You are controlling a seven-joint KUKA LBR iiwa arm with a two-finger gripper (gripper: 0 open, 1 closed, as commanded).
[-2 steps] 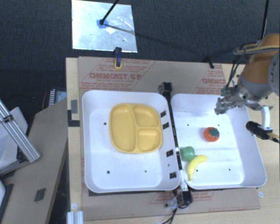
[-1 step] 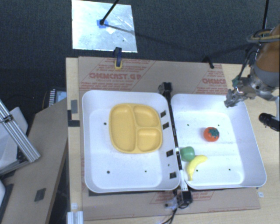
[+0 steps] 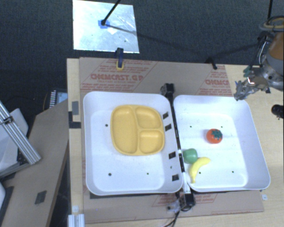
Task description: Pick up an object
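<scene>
A: What lies under the surface (image 3: 266, 133)?
B: Dark blue-grey carpet (image 3: 199, 26) along the top and down the left side.
A: And that bright patch up top?
B: A shiny square sheet (image 3: 88, 31) on the floor, with a bit of blue tape (image 3: 103, 24) and a thin black rod (image 3: 114, 9) touching it.
A: Anything at the left?
B: A lower brown tabletop (image 3: 44, 150) just beside the surface, and a tilted aluminium rail (image 3: 15, 133) at the edge.
A: The light?
B: Even, with soft shadows.
</scene>
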